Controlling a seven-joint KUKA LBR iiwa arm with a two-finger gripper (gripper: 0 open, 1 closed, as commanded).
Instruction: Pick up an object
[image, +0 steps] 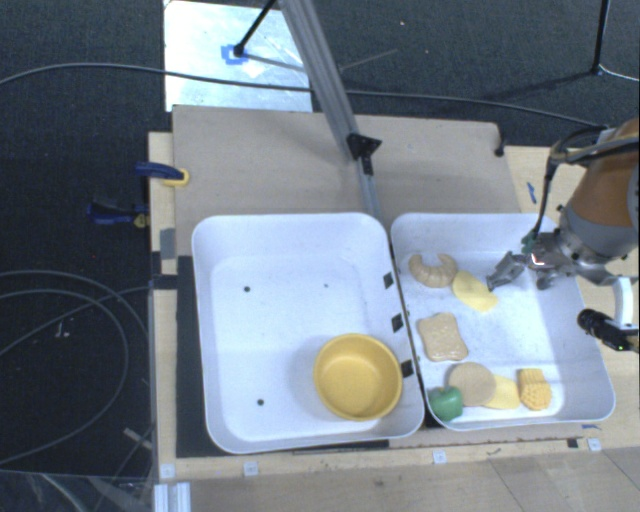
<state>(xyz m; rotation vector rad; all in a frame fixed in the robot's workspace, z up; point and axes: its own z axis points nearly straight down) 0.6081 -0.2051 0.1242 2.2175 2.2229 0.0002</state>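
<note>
Bench (270, 160): a brown board that carries two shallow white bins side by side, left and right in the camera view.
Left bin (240, 250): it holds a yellow bowl (358, 376) near its front right corner, upright, with the opening up.
Right bin (580, 385): it holds all the small food-shaped objects.
Croissant (434, 269): beige, curved, near the back left corner of the right bin.
Yellow piece (473, 292): pale yellow, oval, just beside the croissant, a little toward the front and the right.
Beige slice (442, 337): flat, like bread, near the left wall of the right bin, about in the middle between back and front.
Round beige piece (470, 384): near the front edge of the right bin; it touches a pale yellow piece (505, 396) on its right.
Corn (534, 389): orange-yellow, ribbed, near the front right corner of the right bin.
Green piece (446, 403): small, at the front left corner of the right bin, against the wall.
Arm (608, 200): it comes in over the right edge of the right bin.
Claw (505, 271): dark, it points to the left above the bin floor, near the yellow piece; nothing is seen between its fingers, and I cannot tell if it is released or clenched.
</note>
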